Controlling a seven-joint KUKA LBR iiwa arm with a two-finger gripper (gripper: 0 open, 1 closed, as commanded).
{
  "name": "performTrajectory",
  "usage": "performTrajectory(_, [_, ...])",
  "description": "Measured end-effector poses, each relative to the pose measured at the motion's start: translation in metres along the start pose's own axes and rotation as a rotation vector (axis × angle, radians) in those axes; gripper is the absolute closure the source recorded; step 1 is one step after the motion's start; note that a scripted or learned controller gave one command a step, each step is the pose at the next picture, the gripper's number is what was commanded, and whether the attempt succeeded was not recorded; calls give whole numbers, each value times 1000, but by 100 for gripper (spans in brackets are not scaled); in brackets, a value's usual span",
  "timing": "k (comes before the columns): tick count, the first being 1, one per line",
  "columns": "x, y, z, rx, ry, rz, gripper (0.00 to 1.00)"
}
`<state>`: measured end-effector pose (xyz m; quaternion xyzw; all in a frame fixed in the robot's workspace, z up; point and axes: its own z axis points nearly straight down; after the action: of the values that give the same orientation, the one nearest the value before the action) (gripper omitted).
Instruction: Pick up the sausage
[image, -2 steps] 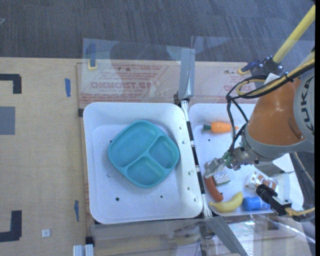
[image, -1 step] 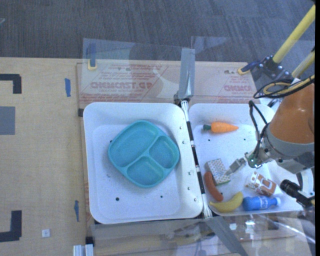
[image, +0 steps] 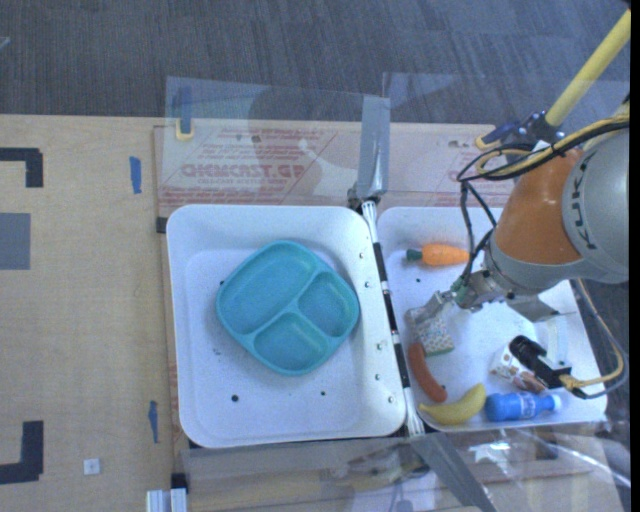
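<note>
Two bins side by side: left bin (image: 190, 400) holds a teal divided plate (image: 288, 306), right bin (image: 580, 405) has the rest. Sausage (image: 425, 371) lies along the right bin's left wall, near the front, tilted a bit, its lower end near the banana (image: 455, 407). Gripper (image: 428, 318) hangs just above and behind the sausage's upper end, apart from it (nothing of the sausage between the jaws). A small speckled block (image: 436, 337) sits right at the fingertips; can't tell if the jaws are spread or closed, or whether they grip that block. Carrot (image: 440, 255) lies further back, blue bottle (image: 520, 405) at the front beside the banana. Arm (image: 545, 225) comes in from the right.
</note>
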<state>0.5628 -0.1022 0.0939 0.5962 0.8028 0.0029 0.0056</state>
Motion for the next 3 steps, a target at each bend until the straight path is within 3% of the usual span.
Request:
performTrajectory(1, [-5, 16, 0, -3, -3, -253, 0])
performTrajectory(2, [20, -60, -1, -12, -6, -415, 0])
performTrajectory(3, [20, -62, -4, -8, -6, -319, 0])
